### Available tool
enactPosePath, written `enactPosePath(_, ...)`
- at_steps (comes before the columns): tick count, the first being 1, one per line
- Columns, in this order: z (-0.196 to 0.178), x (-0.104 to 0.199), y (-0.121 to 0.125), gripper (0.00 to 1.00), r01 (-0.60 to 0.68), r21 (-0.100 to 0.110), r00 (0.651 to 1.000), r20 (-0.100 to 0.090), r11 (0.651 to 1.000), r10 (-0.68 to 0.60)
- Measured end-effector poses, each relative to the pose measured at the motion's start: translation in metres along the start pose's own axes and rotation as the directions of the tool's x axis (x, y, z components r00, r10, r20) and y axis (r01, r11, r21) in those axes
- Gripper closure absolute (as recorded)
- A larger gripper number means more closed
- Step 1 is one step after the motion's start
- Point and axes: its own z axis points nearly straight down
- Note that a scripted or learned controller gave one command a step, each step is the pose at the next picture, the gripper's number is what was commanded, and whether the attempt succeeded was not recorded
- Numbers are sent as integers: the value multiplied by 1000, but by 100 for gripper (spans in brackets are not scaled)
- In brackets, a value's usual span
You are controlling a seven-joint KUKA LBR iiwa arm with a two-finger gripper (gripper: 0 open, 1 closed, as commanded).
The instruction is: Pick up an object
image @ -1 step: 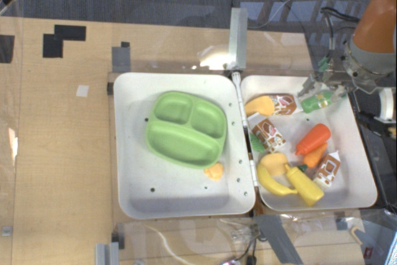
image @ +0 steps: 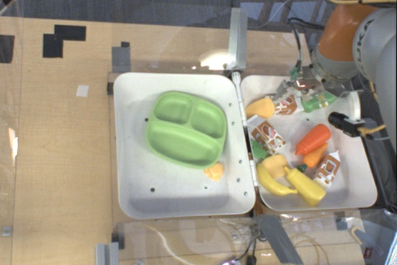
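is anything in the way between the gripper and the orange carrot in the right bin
Nothing covers the orange toy carrot; its top lies bare in the right white bin. The gripper hangs at the bin's far side, over a brown-and-white packet and a green packet, both low on the bin's floor.

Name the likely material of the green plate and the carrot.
Green plate: probably moulded plastic, smooth with a soft sheen, one even colour, rounded compartments. Carrot: likely a plastic toy, smooth uniform orange; rubber cannot be ruled out.
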Motion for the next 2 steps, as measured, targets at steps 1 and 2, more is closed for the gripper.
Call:
enactPosePath(1, 14, -7, 13, 0, -70, -30, 998, 4, 997, 70)
enactPosePath(2, 18, -3, 12, 0, -32, -42, 999, 9, 999, 32)
